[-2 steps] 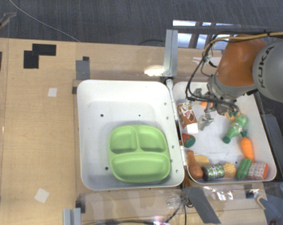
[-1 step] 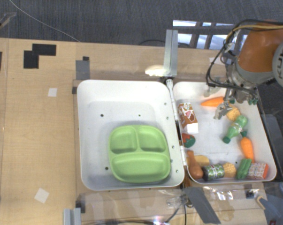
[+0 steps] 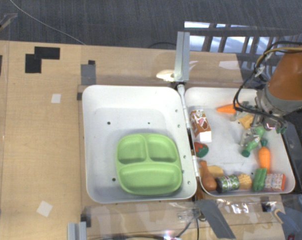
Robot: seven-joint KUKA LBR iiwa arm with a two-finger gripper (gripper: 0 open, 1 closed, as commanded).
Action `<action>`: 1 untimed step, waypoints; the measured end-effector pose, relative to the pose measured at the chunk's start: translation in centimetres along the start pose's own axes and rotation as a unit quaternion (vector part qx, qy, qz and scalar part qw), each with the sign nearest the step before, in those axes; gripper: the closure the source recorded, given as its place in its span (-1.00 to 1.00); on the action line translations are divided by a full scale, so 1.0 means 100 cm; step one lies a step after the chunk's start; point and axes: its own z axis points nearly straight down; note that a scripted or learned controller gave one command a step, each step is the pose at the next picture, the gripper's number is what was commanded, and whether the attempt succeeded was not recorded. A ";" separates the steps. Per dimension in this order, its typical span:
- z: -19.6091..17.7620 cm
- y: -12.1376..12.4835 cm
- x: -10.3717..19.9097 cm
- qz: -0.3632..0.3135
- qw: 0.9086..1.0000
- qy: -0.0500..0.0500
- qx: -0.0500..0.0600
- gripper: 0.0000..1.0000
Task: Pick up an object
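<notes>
The right bin [image 3: 222, 134] holds several toy foods. My gripper [image 3: 256, 129] hangs low over its right half, under the grey wrist and orange band [image 3: 291, 76]. Directly below it lies a small green toy [image 3: 249, 145], touching or nearly touching it; the wrist hides the contact. A yellow piece [image 3: 246, 120] sits just left of the gripper, and an orange carrot-like toy [image 3: 264, 157] lies just in front. An orange cone [image 3: 225, 109] is at the back and a red-and-white carton [image 3: 200, 125] by the left wall.
Along the right bin's front edge lie a brown sausage [image 3: 207, 176], a dark can [image 3: 228, 183], corn [image 3: 245, 180], a green vegetable [image 3: 259, 179] and a red box [image 3: 274, 181]. A red strawberry [image 3: 202, 149] sits near the divider. The left bin [image 3: 115, 104] holds a green divided plate [image 3: 148, 163].
</notes>
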 end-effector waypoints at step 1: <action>-0.002 0.018 0.045 0.014 1.000 -0.001 0.000 -1.00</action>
